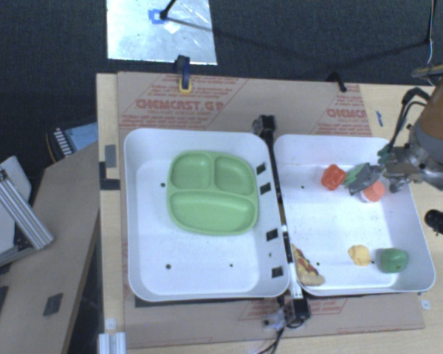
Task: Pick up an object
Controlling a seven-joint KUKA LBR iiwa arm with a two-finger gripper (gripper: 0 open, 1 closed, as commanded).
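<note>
Over the right bin, a pick not yet made.
On the table, the left bin [144, 271] holds a green plate [210, 192]; in the right bin [325, 271] the hand [363, 181] sits between an orange object [333, 177] and a red object [374, 192], its grip state unreadable, nothing visibly lifted.

Bench [111, 220] under printed board [207, 98], two white bins [144, 271].
</note>
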